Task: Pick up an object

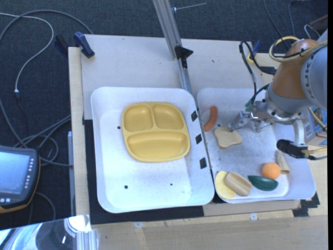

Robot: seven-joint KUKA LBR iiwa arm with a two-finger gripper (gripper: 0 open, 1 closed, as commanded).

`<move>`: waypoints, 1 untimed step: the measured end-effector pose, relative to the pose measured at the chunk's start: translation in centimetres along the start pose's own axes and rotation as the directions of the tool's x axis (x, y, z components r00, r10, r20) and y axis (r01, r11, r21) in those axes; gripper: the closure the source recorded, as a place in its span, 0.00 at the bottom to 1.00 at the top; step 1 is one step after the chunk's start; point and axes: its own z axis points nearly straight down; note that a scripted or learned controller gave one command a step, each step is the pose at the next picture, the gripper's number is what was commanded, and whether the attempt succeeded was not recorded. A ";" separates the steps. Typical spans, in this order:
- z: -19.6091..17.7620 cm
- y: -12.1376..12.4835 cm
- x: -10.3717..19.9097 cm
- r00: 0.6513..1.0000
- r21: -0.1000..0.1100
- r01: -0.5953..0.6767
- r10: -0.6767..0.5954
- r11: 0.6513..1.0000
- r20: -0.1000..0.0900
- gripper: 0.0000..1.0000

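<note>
Jaws: we cannot tell from the camera view whether they stand apart or together; the gripper (244, 122) is a blur of metal, and we see nothing between them.
Yellow divided plate (155, 130): in the left bin (104, 155), well left of the bread slice; no part in this try, as we judge it.
Sausage (210, 117): just up and left of the bread slice, close to the wall between the bins.
Bread slice (228, 138): our landmark, lying flat on the floor of the right bin (250, 152); likeliest target.
Gripper position: just up and right of the bread slice, low over the bin; we cannot say if it touches.
Bun (238, 184): below the bread slice, at the near wall.
Green piece (263, 183): below and right of the bread slice, beside the bun.
Orange (271, 170): right and below the bread slice, touching or nearly touching the green piece.
Risk, flat target: the slice lies thin on the floor, so the jaws may close above it and come up with nothing.
Risk, offset: closing from one side may push the slice toward the sausage instead of gripping it.
Risk, depth: going too low would press into the bin floor.
</note>
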 end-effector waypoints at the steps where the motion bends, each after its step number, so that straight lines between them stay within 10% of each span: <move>1: -1.4 0.2 0.0 1.000 -0.006 0.002 -0.002 1.000 0.001 1.00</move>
